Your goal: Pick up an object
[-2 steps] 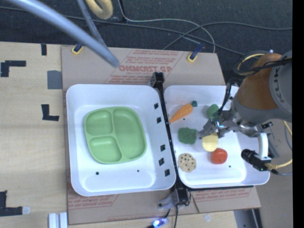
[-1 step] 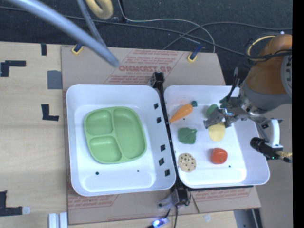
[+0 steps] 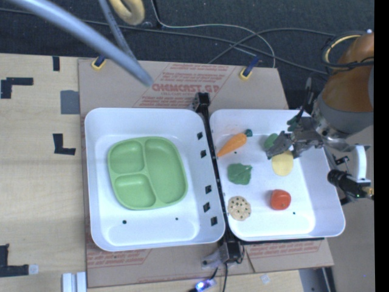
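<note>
The right bin (image 3: 316, 221) holds an orange carrot (image 3: 233, 143), a green leafy piece (image 3: 239, 173), a speckled cookie (image 3: 239, 208), a red tomato (image 3: 279, 199), a pale yellow piece (image 3: 282, 163) and a dark green piece (image 3: 271, 142). My gripper (image 3: 287, 143) reaches in from the right and hangs low over the bin's far right part. Its dark fingers sit right at the dark green piece and just above the yellow piece. Whether anything is caught between them is hidden.
The left bin (image 3: 97, 163) holds a green divided plate (image 3: 146, 172). A black clip joint (image 3: 200, 102) marks the wall between the bins. Cables run across the dark floor behind, and a grey pole (image 3: 79, 26) slants across the upper left.
</note>
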Available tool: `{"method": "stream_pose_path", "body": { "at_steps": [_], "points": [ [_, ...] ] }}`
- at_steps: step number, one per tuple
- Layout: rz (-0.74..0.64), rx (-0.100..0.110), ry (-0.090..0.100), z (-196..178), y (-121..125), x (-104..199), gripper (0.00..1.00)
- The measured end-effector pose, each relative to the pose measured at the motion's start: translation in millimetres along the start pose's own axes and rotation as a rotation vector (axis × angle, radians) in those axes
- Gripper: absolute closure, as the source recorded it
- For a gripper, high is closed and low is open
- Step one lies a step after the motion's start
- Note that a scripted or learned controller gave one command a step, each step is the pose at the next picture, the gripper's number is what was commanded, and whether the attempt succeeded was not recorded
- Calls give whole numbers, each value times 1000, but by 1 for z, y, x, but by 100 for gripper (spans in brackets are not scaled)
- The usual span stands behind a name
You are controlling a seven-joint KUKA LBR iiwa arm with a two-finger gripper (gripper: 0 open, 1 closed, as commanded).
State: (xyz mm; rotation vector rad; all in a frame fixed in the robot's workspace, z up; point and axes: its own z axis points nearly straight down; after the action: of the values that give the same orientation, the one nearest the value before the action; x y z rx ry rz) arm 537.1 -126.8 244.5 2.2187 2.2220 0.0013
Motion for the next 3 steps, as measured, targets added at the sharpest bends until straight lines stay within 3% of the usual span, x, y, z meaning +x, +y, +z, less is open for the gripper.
{"method": "stream_pose_path", "body": {
  "at_steps": [3],
  "points": [
    [-6, 4, 2, 16, -3, 164, 100]
  ]
}}
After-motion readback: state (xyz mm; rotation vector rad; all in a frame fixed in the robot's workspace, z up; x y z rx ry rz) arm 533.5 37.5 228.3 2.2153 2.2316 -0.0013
